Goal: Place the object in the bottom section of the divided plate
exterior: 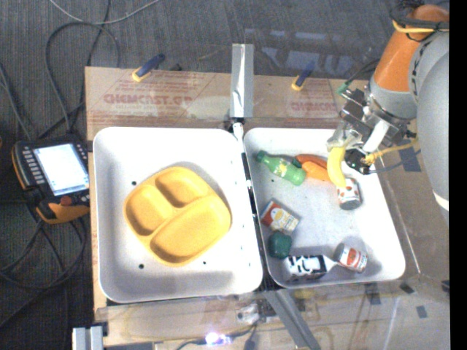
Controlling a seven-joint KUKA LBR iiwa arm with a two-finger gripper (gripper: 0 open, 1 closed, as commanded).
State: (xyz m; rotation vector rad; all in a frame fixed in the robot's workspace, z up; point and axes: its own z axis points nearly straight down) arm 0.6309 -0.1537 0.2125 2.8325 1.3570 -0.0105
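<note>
A: Camera view, seen from above at a slant: you have two white bins side by side on the bench. The left bin (109, 195) carries a yellow divided plate (177, 214), lying flat near the bin's middle. Its large bottom section (191, 233) faces the lower right; two smaller sections sit toward the upper left.

B: Where is the arm?

A: The arm (408, 57), grey with its orange band, reaches in from the right over the upper right corner of the right bin (390, 257). The gripper (349, 146) sits at the top of a yellow banana (335, 165), which hangs roughly upright beneath it. The fingers appear to pinch the banana's upper end, though the contact is partly hidden by the gripper body.

B: What lies in the right bin?

A: Note a green bottle (280, 168) with a yellow cap, tilted, and an orange carrot (314, 166) just beside it. A red-and-white can (349, 193) lies just below the banana's lower tip. Toward the middle you see a small red packet (280, 216) and a dark green object (279, 245) below it. Along the lower wall lie a black-and-white item (306, 266) and a second red can (352, 258).
</note>
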